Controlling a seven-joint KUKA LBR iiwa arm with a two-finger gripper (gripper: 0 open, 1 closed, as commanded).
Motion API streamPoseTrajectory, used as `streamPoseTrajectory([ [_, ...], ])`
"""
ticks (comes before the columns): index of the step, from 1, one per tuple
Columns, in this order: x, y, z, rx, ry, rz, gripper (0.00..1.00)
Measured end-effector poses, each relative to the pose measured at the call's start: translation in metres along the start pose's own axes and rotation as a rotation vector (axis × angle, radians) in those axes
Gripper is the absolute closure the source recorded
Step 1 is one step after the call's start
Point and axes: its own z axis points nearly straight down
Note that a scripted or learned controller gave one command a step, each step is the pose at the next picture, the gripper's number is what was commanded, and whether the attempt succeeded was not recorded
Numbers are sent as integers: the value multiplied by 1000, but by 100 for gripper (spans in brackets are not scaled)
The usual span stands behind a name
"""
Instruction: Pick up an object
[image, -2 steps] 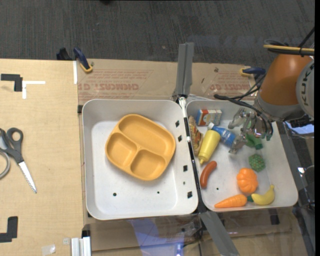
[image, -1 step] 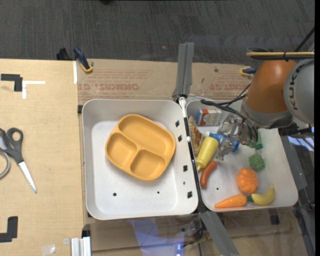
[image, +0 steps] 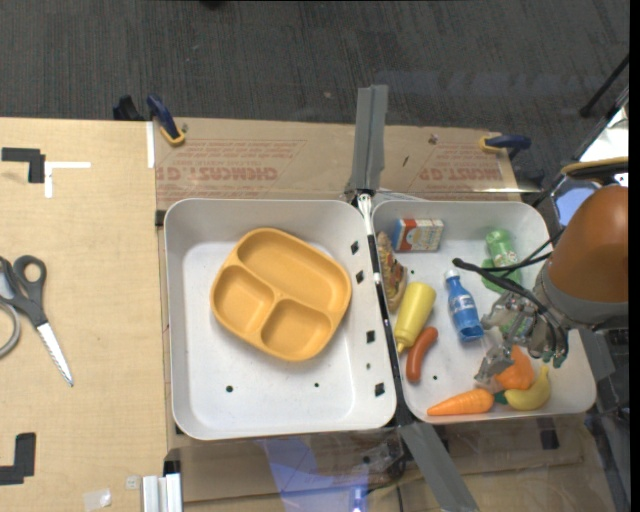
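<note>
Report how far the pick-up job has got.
Done: the hand is down in the right bin, at its near right corner, over the small orange piece and banana. In hand: nothing visibly gripped. Left: grasp one item and lift it. The carrot and blue bottle lie untouched.

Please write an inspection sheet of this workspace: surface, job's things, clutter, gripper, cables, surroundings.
Surface: two white bins side by side; left bin, right bin.
Job's things: in the right bin a carton, green bottle, blue bottle, yellow bottle, sausage, carrot, banana.
Clutter: yellow divided plate in the left bin.
Gripper: gripper low over the right bin's near right corner, beside the banana; no thing seen between its fingers.
Cables: dark cables run from the arm over the green bottle.
Surroundings: scissors on the board at left; blue clamps at the back edge.
</note>
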Motion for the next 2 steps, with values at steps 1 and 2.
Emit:
streamPoseTrajectory([
  [1, -1, 1, -9, 0, -3, -3, 100],
  [2, 10, 21, 0, 0, 1, 277, 100],
])
